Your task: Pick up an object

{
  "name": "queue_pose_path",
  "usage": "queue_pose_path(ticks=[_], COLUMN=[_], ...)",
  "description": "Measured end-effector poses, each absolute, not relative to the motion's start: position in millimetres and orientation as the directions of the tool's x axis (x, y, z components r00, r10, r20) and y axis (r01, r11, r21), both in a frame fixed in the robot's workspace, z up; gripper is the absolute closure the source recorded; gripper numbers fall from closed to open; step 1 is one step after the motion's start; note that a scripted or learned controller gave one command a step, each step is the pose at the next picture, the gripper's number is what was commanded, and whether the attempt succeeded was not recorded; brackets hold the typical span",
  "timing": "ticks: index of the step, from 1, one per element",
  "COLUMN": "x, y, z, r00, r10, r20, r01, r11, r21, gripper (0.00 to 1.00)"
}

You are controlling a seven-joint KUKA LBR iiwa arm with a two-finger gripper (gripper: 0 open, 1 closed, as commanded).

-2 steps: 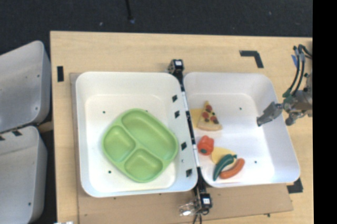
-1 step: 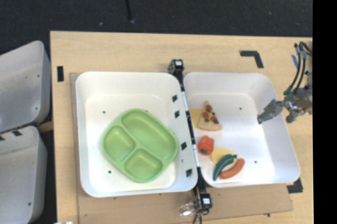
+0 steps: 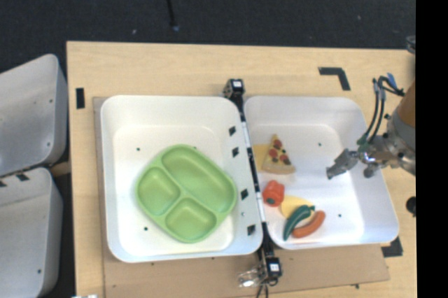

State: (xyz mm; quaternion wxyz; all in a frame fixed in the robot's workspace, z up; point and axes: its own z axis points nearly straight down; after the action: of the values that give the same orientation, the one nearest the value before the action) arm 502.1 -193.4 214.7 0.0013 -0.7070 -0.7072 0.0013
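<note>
bench [image 3: 175,66]: tan top, two white bins side by side.
left bin [image 3: 115,150]: holds green divided plate [image 3: 185,193], three compartments.
right bin [image 3: 336,115]: toy food in its left half, me over its right half.
my gripper [image 3: 344,165]: hovering mid-bin, nothing between my fingers; spread I can't tell from this angle.
pizza slice [image 3: 277,157]: flat wedge near the divider, tip pointing up-view. Thin, hard to pinch.
sausage [image 3: 310,224]: my likely target, near the bin's front wall, touching green pepper [image 3: 298,218]. Long axis slants lower-left to upper-right. Probably light, stiff plastic, slick; grab mid-length across the short axis.
tomato [image 3: 274,192]: round, just beside yellow piece [image 3: 294,205].
</note>
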Motion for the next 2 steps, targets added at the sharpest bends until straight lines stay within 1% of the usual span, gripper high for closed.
queue_pose_path(ticks=[1, 2], x=[509.2, 508.3], y=[-193.2, -194.1], z=[154.7, 101.7], r00=[0.002, 0.002], r10=[1.000, 1.000], r20=[0.000, -0.001], r01=[1.000, 1.000], r11=[-0.002, -0.002], r21=[-0.004, -0.004], gripper=[0.00, 0.00])
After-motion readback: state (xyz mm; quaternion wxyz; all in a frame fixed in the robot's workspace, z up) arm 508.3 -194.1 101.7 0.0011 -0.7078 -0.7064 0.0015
